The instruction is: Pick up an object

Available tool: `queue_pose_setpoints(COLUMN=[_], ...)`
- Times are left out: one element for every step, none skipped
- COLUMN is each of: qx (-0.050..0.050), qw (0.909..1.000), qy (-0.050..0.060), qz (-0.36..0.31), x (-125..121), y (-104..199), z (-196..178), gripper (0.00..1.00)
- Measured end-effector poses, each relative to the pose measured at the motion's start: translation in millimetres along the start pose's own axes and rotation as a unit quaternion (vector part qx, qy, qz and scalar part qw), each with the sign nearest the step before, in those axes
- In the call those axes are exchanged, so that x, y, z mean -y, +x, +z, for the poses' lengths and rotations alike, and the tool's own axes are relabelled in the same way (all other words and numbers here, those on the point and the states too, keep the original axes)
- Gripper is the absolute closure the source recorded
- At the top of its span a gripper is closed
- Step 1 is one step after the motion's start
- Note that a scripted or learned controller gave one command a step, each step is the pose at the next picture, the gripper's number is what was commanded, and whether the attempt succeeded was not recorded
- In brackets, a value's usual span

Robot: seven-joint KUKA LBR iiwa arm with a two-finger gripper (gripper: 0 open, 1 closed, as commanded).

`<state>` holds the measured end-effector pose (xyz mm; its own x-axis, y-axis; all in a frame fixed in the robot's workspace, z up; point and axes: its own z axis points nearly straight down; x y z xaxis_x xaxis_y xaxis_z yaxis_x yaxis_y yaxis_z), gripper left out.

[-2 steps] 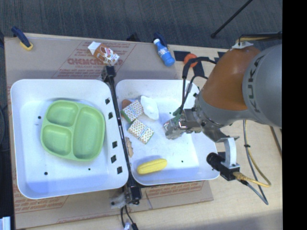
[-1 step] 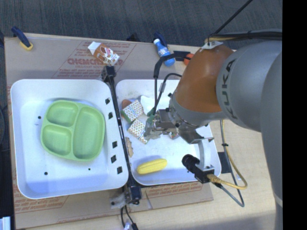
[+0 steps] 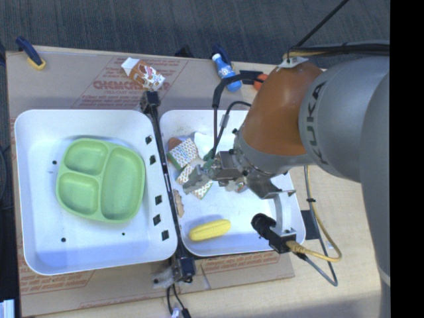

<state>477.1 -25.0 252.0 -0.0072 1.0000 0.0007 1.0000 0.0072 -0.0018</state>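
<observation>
"KUKA" reads in dark letters on the grey arm; the cardboard sheet under the bins carries red print, not legible. Gripper is low over the right bin, at a cluster of patterned packets; whether anything sits in its grip, I cannot tell. The orange band hides that bin's upper right. Yellow corn cob, bumpy, lies loose near the front wall. Left bin holds a smooth green three-section plate. Blue clamps at the back edge.
</observation>
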Motion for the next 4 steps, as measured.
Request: queue_pose_setpoints(qx=[0.001, 0.000, 0.000, -0.001], qw=[1.0000, 1.0000, 1.0000, 1.0000], qy=[0.001, 0.003, 0.000, 0.001], qz=[0.001, 0.001, 0.001, -0.002], x=[-59, 3, -85, -85], y=[-57, -75, -112, -111], z=[61, 149, 160, 150], gripper=[0.00, 0.00, 0.00, 1.00])
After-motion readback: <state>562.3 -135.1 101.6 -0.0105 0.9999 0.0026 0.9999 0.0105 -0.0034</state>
